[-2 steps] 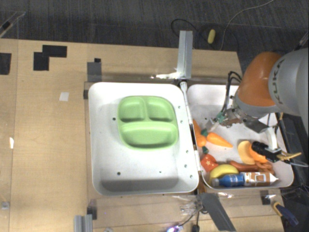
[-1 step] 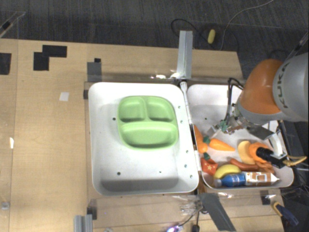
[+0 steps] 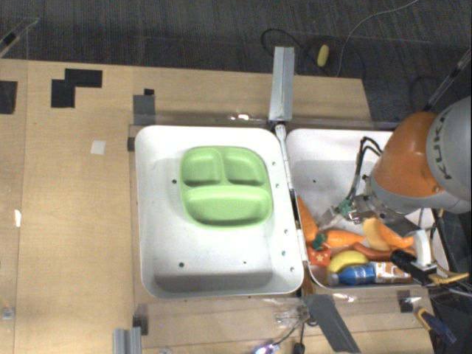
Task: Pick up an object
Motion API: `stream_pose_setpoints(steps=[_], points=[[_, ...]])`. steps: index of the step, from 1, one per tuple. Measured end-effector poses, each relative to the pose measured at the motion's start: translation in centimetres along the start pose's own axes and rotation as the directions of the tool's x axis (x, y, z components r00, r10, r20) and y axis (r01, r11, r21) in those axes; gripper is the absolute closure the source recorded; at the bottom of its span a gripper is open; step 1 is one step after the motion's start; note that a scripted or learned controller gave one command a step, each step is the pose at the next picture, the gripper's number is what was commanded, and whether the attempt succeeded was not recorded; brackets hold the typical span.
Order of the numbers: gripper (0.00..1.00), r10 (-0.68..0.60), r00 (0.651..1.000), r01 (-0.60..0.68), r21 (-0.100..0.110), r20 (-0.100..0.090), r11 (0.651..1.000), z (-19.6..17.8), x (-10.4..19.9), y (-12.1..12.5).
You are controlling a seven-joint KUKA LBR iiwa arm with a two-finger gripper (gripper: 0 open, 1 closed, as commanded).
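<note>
Claw (image 3: 352, 209) hangs low in the right bin (image 3: 324, 153), over the toy pile along that bin's near edge: carrots (image 3: 341, 237), a banana (image 3: 346, 259), a blue bottle (image 3: 359, 274). Its grip I cannot tell. Left bin (image 3: 155, 198) holds a green divided plate (image 3: 223, 185).

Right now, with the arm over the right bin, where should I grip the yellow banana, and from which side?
Probably take the yellow banana across its middle, coming straight down from above. It lies flat atop the pile near the front of the right bin, its long axis roughly left to right, so fingers would close front to back. The blue bottle and an orange carrot crowd its sides.
</note>
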State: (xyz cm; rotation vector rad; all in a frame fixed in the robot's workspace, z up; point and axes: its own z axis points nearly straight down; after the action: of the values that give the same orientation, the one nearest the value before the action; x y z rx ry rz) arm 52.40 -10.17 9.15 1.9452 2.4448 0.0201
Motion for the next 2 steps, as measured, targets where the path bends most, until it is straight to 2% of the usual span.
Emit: stream_pose_setpoints(steps=[1, 2], points=[[0.0, -0.009, 1.0, 0.009, 0.003, 0.003, 1.0, 0.1, 0.2, 3.9], [0.0, -0.205, 0.979, 0.205, -0.002, 0.006, 0.979, -0.2, 0.2, -3.0]])
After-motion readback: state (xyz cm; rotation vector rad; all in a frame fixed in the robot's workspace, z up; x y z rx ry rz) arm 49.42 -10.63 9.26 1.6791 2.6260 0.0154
